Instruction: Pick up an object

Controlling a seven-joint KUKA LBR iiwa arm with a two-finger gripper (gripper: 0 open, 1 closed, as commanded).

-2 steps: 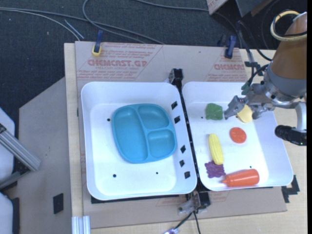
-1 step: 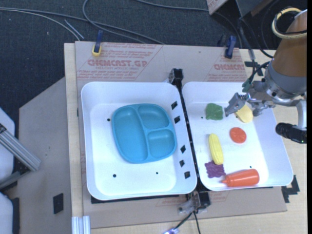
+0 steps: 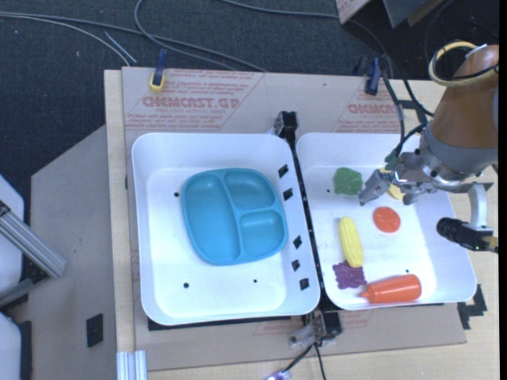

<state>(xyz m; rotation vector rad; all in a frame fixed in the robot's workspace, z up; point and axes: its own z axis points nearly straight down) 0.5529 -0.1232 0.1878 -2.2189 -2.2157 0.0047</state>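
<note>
Camera view from above: two white bins sit side by side on a bench. The left bin point(image 3: 150, 236) holds a blue divided plate point(image 3: 234, 214). The right bin point(image 3: 451, 267) holds toy food: a green piece point(image 3: 347, 181), an orange round piece point(image 3: 386, 219), a yellow corn cob point(image 3: 350, 241), purple grapes point(image 3: 348, 275) and an orange carrot point(image 3: 393, 289). The gripper point(image 3: 386, 185) hangs over the right bin with its fingers spread and nothing between them, just right of the green piece and above the orange round piece.
</note>
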